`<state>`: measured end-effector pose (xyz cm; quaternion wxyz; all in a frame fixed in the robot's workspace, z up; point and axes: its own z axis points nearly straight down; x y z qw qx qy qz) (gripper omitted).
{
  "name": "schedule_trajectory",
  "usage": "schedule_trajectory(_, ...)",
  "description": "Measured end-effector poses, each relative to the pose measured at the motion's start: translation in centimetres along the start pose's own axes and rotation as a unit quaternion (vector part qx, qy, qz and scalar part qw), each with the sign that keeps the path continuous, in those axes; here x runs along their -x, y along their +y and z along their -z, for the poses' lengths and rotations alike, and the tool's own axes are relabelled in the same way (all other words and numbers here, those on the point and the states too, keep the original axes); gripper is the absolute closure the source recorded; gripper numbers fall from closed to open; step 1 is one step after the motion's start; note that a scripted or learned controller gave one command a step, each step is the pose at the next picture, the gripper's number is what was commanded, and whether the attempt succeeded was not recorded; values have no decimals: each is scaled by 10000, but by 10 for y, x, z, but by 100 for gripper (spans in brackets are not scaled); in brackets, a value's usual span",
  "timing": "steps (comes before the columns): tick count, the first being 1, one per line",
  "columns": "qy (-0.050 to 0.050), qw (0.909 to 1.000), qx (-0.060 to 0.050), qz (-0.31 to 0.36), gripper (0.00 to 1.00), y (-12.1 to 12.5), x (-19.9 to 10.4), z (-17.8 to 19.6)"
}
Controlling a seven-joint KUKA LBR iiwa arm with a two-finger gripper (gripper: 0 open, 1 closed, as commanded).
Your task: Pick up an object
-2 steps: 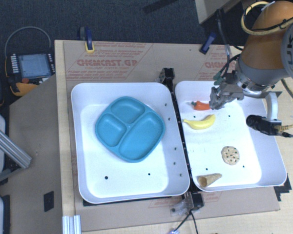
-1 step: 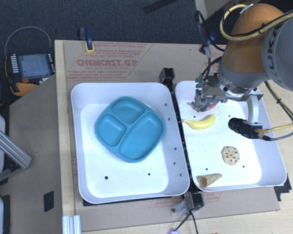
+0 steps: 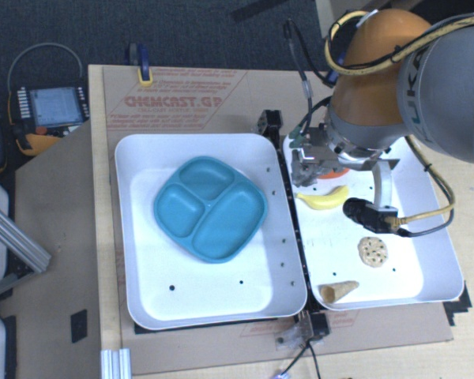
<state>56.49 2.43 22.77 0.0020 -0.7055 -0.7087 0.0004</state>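
Yellow banana (image 3: 322, 200): lies in the right bin (image 3: 426, 275), in its far left part, close to the wall next to the left bin (image 3: 158, 290). It lies almost across the bin, with a light curve.
Gripper (image 3: 308, 170): hangs over the far left part of the right bin, just behind the left end of the banana as the camera sees it. If it touches the banana or stays apart from it, I cannot tell.
Gripper state: wide or narrow, I cannot tell from this angle.
Arm (image 3: 395, 77): grey with an orange band, comes in from the right and covers the far part of the right bin.
Cookie (image 3: 372, 251): round, pale brown with dark dots. It lies flat near the middle of the right bin, on the near side of the banana and well apart from the gripper.
Cone (image 3: 337, 291): pale brown, lies on its side near the near left corner of the right bin, with the pointed end to the right.
Blue plate (image 3: 211, 208): has three compartments and lies in the middle of the left bin, a little turned.
Counter (image 3: 182, 93): a brown board with red print, under both bins.
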Motion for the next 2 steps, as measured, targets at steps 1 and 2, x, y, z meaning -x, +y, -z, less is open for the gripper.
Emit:
schedule_trajectory(1, 2, 10000, 1, 8, 100, -12, -51, 6)
schedule_trajectory(2, -8, 10000, 0, -19, 0, -11, -47, 5)
